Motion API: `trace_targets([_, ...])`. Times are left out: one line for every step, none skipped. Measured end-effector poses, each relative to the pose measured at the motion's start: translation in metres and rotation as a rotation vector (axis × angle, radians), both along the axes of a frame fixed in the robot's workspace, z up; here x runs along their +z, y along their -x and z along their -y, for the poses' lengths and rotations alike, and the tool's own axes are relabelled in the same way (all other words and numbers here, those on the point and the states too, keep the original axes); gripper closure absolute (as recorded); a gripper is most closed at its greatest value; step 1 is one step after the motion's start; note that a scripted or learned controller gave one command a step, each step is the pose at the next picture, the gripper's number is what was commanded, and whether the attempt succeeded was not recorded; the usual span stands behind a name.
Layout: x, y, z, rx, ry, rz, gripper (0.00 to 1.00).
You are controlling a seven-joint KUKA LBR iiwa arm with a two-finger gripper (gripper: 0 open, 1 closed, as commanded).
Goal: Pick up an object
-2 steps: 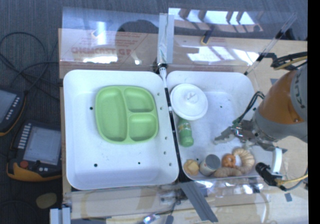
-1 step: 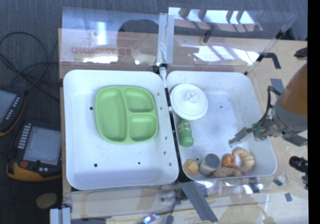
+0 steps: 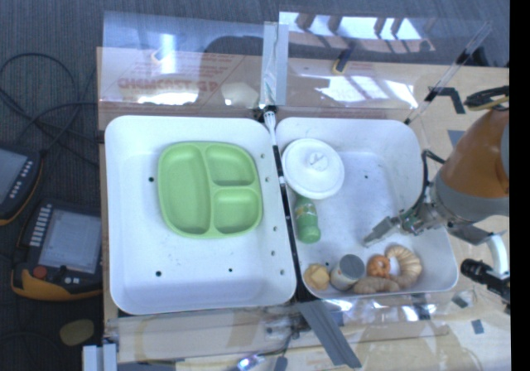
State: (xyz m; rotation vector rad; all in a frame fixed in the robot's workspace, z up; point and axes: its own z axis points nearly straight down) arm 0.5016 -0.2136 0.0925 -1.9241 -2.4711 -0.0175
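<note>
Camera view shows the hand (image 3: 383,232) low in the right bin (image 3: 373,164), right of frame centre, its fingers slightly apart with nothing between them. Just below it, along the bin's lower edge, sit a ridged pastry-like toy (image 3: 406,262), an orange ball (image 3: 378,266) and a grey cylinder (image 3: 350,267). A green bottle (image 3: 306,221) lies to the hand's left, under a white lidded bowl (image 3: 313,167). The left bin (image 3: 132,278) holds a green divided plate (image 3: 209,188).

The bench (image 3: 464,96) (pale wood) bears two white bins (image 3: 124,195) side by side.
</note>
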Motion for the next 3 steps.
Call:
trace_targets([-0.001, 0.007, 0.000, 0.078, 0.008, 0.017, 0.00])
trace_targets([0.053, -0.002, 0.009, -0.015, 0.015, -0.003, 0.00])
trace_targets([0.003, -0.026, -0.029, -0.052, 0.015, -0.005, 0.00])
